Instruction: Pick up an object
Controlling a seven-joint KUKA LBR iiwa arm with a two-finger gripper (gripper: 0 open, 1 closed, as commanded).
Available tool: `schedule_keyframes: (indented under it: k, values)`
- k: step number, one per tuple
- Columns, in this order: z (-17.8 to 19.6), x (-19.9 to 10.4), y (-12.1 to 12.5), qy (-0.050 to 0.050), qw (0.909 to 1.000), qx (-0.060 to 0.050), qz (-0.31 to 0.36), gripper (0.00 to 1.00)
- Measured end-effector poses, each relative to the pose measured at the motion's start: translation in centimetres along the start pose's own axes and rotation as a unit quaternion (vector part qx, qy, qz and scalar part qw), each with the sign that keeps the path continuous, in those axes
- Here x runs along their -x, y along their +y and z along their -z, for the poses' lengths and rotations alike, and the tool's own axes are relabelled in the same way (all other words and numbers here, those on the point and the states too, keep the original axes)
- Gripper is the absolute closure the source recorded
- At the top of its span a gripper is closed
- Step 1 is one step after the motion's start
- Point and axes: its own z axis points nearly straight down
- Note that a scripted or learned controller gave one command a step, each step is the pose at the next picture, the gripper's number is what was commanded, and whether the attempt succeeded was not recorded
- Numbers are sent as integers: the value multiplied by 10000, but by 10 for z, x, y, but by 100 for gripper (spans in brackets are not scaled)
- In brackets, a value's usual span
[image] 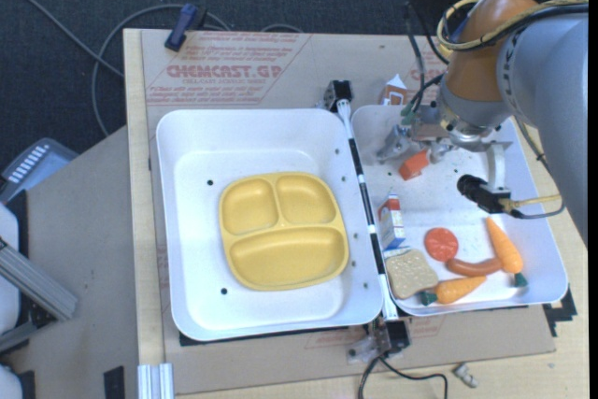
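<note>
So the pincer [409, 145] sits low over the upper left corner of the right bin [551, 268], with the grey arm coming in from the upper right of the frame. Honestly, we can't tell how wide it's set or whether it has hold of anything; from this slant the wrist covers most of it.

The closest candidate is the orange-red block [413, 166], right at the pincer's lower edge, touching or very nearly so. We can't make out whether it's actually inside the grip or just beside it.

If we're doing this step properly, we'd say centre over the block before closing. It's small and sits near the bin's left wall, so an off-centre squeeze probably just nudges it sideways. Then lift straight up and check it really comes along.

Everything else is further down the frame. There's a small carton [392, 220] by the wall between the two bins, and a red round piece [442, 244] near the middle. A bread slice [411, 274], a sausage [474, 266] and two carrots [505, 245] are clustered at the lower right. All of that is well apart from the pincer, so no crowding there.

The left bin [187, 165] just has the yellow divided plate [283, 229], nowhere near the action.
</note>
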Motion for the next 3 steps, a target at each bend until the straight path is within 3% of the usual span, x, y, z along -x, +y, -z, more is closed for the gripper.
schedule_keyframes:
  k: [1,2,3]
  values:
    - [-10,4,-13,-1,10000,-6,-8,0]
    - [1,4,-12,-3,10000,8,-9,100]
    - [91,-75,-40,0,10000,22,5,100]
